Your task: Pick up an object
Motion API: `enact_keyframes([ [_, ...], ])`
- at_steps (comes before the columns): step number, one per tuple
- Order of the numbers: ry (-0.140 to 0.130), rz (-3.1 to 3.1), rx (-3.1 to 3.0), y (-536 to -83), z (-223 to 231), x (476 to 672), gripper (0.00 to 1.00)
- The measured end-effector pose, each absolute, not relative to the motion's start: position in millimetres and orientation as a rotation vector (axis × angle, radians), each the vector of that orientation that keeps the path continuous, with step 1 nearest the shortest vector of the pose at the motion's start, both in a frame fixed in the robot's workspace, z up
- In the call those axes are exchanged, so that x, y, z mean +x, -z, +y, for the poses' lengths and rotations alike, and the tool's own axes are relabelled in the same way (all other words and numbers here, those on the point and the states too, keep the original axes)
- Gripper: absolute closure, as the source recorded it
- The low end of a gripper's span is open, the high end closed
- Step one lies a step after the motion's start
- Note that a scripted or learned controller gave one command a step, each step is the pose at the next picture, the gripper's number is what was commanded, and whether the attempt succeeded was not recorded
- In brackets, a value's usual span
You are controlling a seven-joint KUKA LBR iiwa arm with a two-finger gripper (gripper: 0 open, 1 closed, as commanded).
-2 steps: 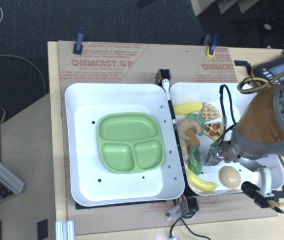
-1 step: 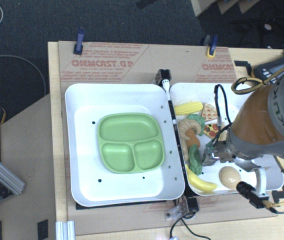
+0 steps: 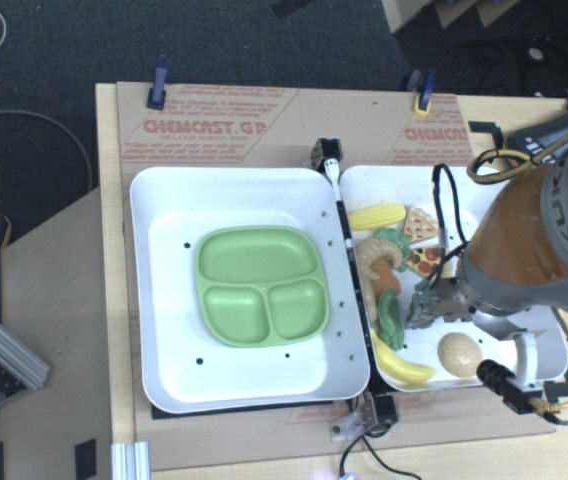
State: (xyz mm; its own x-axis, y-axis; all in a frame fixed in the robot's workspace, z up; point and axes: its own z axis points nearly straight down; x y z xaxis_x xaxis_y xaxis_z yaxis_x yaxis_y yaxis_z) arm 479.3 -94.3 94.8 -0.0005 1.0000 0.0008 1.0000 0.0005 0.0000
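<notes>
Pincer (image 3: pixel 426 306), grip state unclear, sits low among green pepper (image 3: pixel 391 316), banana (image 3: pixel 402 365) and potato (image 3: pixel 458 353)

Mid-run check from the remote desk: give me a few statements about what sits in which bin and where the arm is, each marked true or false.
1. The green divided plate lies in the left bin. True.
2. The corn cob lies in the left bin. False: it lies in the right bin, near its far edge.
3. The banana lies at the near end of the right bin. True.
4. The arm reaches over the left bin. False: it is over the right bin, with the gripper down among the toy foods.
5. The plate has three compartments. True.
6. The pizza slice lies on the green plate. False: it lies in the right bin beside the corn cob.
</notes>
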Motion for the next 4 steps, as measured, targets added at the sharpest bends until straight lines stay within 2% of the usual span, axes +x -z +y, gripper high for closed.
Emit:
enact_keyframes([
  [4,0.003,-2.228,-2.224,-133.8,-94.3,480.4,1.0],
])
